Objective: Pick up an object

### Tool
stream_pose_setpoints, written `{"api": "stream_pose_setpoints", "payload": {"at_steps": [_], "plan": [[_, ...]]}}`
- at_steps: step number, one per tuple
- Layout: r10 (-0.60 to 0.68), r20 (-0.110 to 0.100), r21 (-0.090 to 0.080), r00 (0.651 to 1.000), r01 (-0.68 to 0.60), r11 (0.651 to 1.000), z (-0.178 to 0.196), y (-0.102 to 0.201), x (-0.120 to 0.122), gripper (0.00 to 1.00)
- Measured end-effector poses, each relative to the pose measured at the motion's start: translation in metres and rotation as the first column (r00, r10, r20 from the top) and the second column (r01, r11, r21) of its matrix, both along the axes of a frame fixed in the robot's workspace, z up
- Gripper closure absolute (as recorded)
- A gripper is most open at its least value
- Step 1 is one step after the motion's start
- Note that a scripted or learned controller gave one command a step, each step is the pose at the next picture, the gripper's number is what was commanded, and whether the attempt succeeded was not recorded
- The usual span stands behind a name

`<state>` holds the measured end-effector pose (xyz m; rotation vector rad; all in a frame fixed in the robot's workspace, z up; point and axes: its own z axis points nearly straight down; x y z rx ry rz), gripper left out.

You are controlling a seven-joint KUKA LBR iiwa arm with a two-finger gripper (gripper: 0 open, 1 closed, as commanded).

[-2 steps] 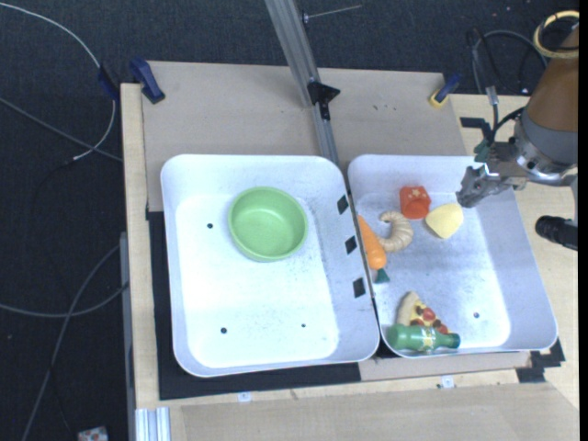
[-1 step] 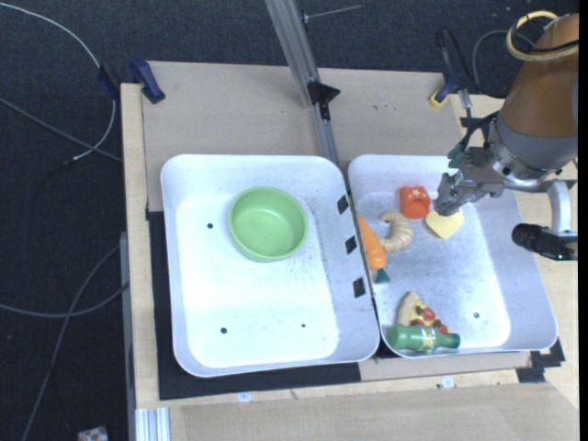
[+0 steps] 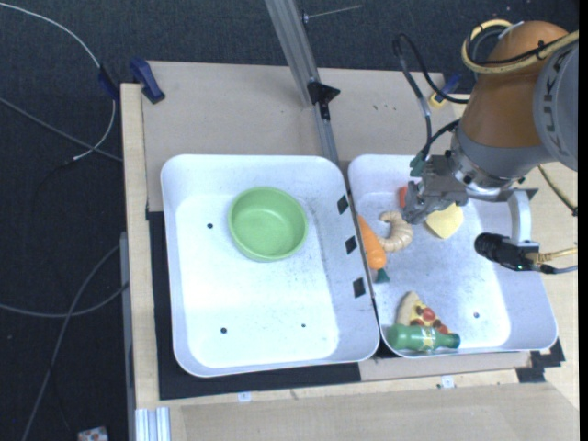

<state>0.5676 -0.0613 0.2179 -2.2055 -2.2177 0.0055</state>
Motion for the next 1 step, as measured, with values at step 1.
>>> {"api": "stream_pose_setpoints", "payload": {"at_steps": [1], "plan": [[0.002,0.0,0.001,1.0,-0.002,1.0,0.0068,0.0635,-0.0187,1.0]]}}
